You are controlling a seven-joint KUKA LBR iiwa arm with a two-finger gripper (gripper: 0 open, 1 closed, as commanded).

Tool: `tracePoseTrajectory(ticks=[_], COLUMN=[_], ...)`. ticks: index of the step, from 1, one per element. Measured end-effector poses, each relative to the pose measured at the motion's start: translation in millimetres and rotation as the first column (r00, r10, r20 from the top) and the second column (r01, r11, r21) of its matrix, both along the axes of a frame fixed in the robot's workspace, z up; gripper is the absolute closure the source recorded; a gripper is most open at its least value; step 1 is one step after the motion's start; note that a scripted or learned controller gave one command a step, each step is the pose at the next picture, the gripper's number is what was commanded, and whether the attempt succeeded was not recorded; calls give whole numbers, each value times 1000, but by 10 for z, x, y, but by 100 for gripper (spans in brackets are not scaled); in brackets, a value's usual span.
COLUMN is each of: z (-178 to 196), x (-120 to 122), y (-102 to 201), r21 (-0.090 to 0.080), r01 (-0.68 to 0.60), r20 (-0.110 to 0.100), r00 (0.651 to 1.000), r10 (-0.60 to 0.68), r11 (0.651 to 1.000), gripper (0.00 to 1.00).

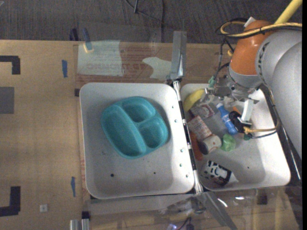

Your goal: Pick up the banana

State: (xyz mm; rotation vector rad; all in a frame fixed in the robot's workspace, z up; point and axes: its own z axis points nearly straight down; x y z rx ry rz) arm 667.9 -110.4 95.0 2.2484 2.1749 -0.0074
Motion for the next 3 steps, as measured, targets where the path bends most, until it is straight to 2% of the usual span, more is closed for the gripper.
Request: tracePoseTrajectory(ticks=[1,2,3], z=[-3,-9,-7], x=[-1,24,26], y=[6,-111,68], r21=[1,13,7], r01=[-1,-41,-89], r20=[-1,2,8], r00=[1000,999,996], r10=[1,41,89], r11=[1000,999,996], gripper=[0,0,0])
